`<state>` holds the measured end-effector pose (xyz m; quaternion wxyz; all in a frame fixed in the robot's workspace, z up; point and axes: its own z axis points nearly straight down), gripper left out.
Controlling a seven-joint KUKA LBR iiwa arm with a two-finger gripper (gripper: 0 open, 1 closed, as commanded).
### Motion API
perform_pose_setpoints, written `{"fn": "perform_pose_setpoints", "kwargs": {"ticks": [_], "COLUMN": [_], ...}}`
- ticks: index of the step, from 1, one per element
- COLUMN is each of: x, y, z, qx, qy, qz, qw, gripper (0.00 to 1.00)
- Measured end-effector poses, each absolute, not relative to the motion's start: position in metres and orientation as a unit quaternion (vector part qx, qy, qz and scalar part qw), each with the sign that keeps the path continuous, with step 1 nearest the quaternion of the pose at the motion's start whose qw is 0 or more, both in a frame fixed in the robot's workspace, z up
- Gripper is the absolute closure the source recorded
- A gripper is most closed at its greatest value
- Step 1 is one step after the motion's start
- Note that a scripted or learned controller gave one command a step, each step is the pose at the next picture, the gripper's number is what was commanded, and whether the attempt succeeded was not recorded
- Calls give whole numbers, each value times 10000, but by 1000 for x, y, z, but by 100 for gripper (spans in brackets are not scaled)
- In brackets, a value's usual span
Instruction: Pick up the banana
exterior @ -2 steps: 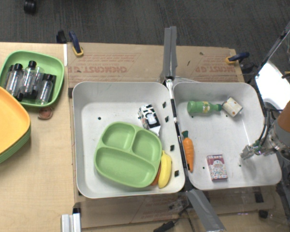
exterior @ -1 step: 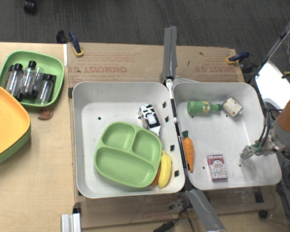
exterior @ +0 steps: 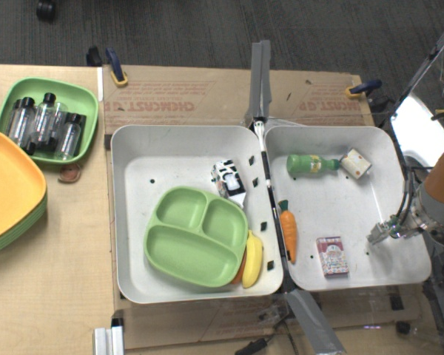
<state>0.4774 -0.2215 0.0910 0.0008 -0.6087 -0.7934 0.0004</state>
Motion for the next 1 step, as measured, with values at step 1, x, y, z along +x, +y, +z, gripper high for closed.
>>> {"fn": "perform_pose_setpoints", "kwargs": {"ticks": [1], "x": [478], "y": [-222], "z": [121], "qx": [-4551], "qy": [-8904], "qz": [-1], "qw": [-15], "gripper": [100]}}
